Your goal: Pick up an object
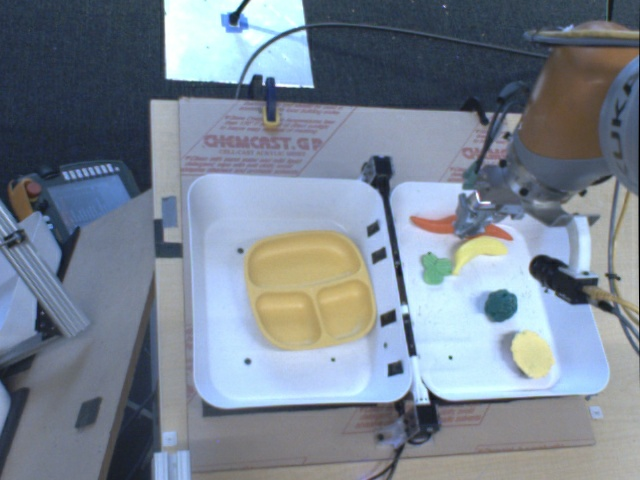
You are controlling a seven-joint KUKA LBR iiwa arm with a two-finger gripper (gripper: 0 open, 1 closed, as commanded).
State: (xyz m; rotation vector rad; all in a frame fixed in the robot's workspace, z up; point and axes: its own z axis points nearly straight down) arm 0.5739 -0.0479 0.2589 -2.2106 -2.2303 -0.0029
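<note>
In the right bin (470, 373) lie an orange carrot (436, 224), a yellow banana (477, 252), a small light green piece (434, 268), a dark green broccoli-like lump (501, 305) and a yellow lumpy piece (532, 354). My gripper (472, 221) hangs low over the bin's far part, right at the carrot and just above the banana's upper end. Its metal tip overlaps the carrot's right half, so whether anything sits between the fingers is hidden.
The left bin (215, 268) holds a yellow three-compartment tray (305, 288). A black clamp strip (392, 268) joins the two bins. A black fitting (560, 278) with cables sits at the right bin's right rim. A control pendant (85, 196) lies at the left.
</note>
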